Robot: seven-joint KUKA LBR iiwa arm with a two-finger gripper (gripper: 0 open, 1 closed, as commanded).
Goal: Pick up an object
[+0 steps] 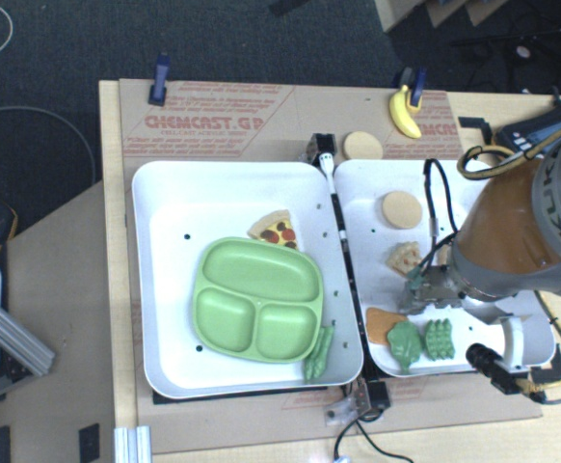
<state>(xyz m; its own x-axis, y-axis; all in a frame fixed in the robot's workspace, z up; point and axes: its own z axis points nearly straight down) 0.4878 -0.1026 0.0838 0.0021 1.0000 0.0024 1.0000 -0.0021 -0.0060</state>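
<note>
Pincer (pixel 423 292) hovered in right bin (pixel 512 365), just above orange slice (pixel 382 324) and green broccoli (pixel 405 343); opening couldn't be told. Best: descend straight, centred on one item.

Plate (pixel 257 298) in left bin (pixel 165 258)

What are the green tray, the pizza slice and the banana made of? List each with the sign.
Green tray: looks like moulded plastic, matte, with one even colour and rounded compartments.
Pizza slice: likely toy plastic or rubber, with flat painted toppings; too small to be sure.
Banana: probably a plastic toy, uniform yellow with a slight sheen.
</note>
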